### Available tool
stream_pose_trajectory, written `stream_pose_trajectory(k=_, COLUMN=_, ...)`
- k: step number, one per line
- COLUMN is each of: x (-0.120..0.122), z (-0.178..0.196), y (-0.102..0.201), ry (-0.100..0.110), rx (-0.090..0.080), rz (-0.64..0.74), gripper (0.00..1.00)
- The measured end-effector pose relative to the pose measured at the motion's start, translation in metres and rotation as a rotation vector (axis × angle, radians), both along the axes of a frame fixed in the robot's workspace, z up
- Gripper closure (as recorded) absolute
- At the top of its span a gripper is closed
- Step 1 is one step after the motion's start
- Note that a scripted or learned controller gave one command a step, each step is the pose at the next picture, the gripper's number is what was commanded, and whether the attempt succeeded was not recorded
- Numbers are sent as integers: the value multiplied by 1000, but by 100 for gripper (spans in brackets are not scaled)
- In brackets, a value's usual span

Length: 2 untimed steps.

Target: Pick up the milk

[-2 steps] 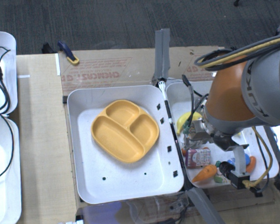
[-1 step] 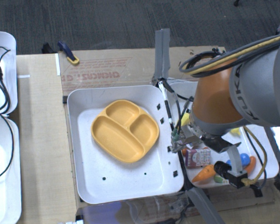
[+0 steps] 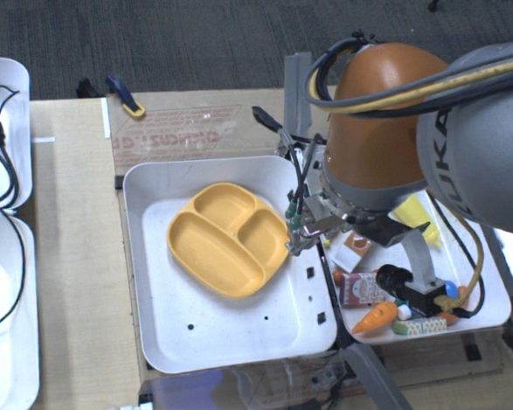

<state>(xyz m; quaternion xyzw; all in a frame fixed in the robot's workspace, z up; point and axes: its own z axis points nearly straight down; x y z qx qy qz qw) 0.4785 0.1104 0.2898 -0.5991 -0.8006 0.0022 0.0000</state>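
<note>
**A:** How does the arm (image 3: 426,118) sit?

**B:** It reaches in from the right and hangs low over the right bin (image 3: 495,301), with its orange band bulging above the wrist. Its bulk covers most of that bin.

**A:** And the gripper (image 3: 364,236)?

**B:** It is buried under the wrist, so I cannot tell its state.

**A:** The milk?

**B:** The small carton (image 3: 360,287) lies just below the wrist, beside a carrot (image 3: 374,317). Whether it is the milk is hard to make out.

**A:** Anything to the left?

**B:** A yellow divided plate (image 3: 228,237) lies in the left bin (image 3: 159,320), well apart on the desk (image 3: 76,256).
</note>
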Motion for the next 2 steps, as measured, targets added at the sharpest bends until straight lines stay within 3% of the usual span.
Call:
stream_pose_trajectory(k=1, x=0, z=-26, y=-70, ry=2, rx=2, rz=305, gripper=100)
stream_pose_trajectory(k=2, x=0, z=-50, y=-97, ry=1, rx=4, rz=572, gripper=100)
